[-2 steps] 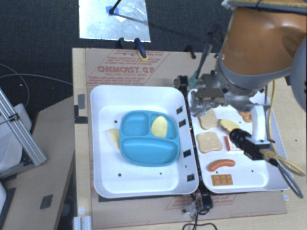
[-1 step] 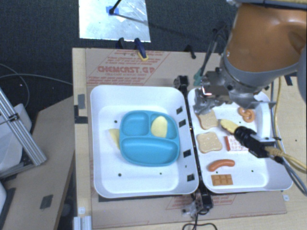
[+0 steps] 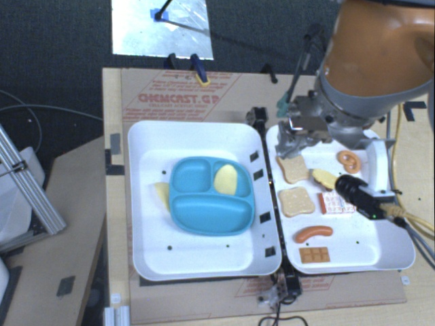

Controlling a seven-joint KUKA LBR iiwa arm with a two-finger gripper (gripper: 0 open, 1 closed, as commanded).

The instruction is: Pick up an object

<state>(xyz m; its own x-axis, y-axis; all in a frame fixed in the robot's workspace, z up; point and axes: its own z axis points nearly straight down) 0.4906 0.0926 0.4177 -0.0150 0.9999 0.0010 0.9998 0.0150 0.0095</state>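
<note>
You will find a reflective sheet (image 3: 162, 17) on the dark floor (image 3: 54, 39) at far left, and an aluminium frame (image 3: 24, 182) beside the tabletop's (image 3: 183, 90) left edge.

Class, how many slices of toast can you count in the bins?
2, both in the right bin: one toast slice beneath the end effector, another toast slice just below. The arm may hide more.

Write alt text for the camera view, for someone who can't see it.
The arm's end effector hangs over the far end of the right white bin, just above a toast slice, among toy foods: a second toast slice, pretzel, sausage and waffle. The left white bin holds a blue divided plate with a yellow lemon-like piece.
</note>
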